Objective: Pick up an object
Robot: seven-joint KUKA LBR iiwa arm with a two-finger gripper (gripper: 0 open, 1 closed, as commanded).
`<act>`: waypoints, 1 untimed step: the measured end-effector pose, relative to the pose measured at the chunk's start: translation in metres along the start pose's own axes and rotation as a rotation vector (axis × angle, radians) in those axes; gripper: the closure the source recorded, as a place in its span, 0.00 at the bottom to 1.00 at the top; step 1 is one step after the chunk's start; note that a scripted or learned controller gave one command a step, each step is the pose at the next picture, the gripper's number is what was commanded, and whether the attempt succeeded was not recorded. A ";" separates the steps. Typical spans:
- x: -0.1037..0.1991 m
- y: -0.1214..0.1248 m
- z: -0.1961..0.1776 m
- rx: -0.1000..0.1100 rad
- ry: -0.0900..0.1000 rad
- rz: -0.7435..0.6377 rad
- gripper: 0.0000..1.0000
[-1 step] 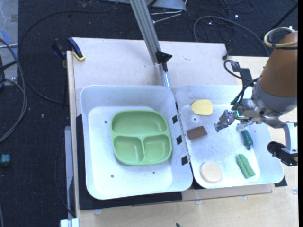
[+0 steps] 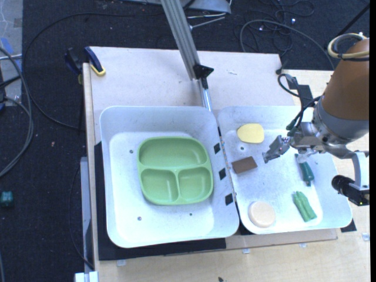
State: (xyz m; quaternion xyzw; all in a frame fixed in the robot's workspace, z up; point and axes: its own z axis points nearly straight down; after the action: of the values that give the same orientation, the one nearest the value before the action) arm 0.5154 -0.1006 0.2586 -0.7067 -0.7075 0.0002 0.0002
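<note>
My gripper [image 2: 275, 151] hangs over the right bin [image 2: 329, 216], out in the open stretch between the brown block [image 2: 244, 165] and the dark green piece [image 2: 306, 173]. The fingers point toward the left of the bin, and from this angle I cannot tell whether they are apart or together; nothing shows between them, so I count myself as carrying nothing.

As I judge it, the pick is not yet done. Every candidate lies flat on the bin floor. The yellow piece [image 2: 251, 133] sits near the bin's far edge, up and to the left of my fingertips. The brown block lies just beside them, lower and to the left, close to the wall shared with the other bin. The dark green piece rests under my wrist, partly covered by it. The light green piece [image 2: 305, 206] lies further toward the near edge, and the pale round disc [image 2: 262, 214] sits by the near left corner.

The left bin [image 2: 117, 216] holds a green divided tray [image 2: 175, 170], well apart from where I am.

What is left, then, is nearly all of it: settle on one thing, come down over it, close on it and lift. The brown block looks the nearest choice, since it lies just beside my fingertips, though its place near the shared wall may leave little room on that side.
</note>
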 end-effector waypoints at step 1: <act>-0.001 -0.011 0.054 0.005 0.001 0.003 0.00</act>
State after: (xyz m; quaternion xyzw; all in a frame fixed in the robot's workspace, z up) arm 0.5048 -0.1020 0.2046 -0.7076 -0.7066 0.0018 0.0023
